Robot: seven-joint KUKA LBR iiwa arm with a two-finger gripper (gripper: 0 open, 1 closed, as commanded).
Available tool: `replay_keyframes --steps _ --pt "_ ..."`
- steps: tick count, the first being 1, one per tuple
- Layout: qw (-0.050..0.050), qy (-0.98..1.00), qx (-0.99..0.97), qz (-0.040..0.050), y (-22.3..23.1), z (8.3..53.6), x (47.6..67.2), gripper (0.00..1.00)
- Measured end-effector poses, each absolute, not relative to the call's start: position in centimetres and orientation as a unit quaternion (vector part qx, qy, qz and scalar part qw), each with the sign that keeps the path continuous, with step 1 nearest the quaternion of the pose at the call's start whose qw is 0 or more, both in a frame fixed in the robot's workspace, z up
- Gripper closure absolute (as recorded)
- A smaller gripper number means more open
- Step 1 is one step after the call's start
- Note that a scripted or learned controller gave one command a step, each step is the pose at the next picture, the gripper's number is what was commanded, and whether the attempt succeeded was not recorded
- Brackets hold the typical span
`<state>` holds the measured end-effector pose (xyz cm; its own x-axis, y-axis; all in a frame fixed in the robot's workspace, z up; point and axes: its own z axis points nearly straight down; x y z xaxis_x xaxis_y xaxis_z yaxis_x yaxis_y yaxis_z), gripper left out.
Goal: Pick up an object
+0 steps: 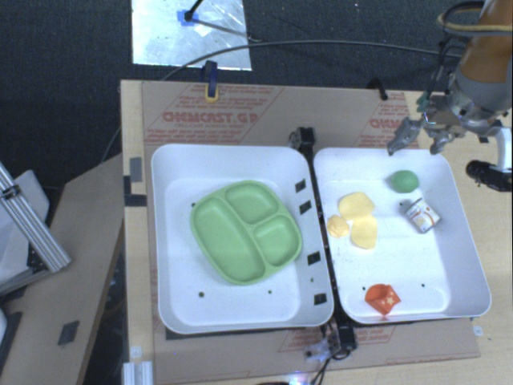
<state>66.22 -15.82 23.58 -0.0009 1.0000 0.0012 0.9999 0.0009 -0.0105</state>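
Note:
My gripper (420,141) hangs above the far edge of the right bin (465,239), open, with nothing between its two fingers. Just below it in the bin lies a small green ball-like object (404,180). A white and grey cylinder (420,215) lies a little nearer, to the right. Yellow pieces (357,218) sit clustered in the bin's middle left. An orange-red object (381,298) rests near the bin's front edge.
The left bin (176,295) holds a green divided plate (245,231). A black clip-lined divider (314,223) joins the two bins. Cardboard (240,115) lies under both. A cable runs across the back, and a foil sheet (189,22) lies on the floor beyond.

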Motion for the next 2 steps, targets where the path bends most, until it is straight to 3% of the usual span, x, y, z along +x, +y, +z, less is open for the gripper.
replay_keyframes --steps 1,2 --pt "-0.001 -0.708 -0.706 -0.0004 -15.8 24.4 66.5 0.00" --pt "0.000 -0.708 -0.706 0.0005 -16.1 18.3 66.8 0.00"
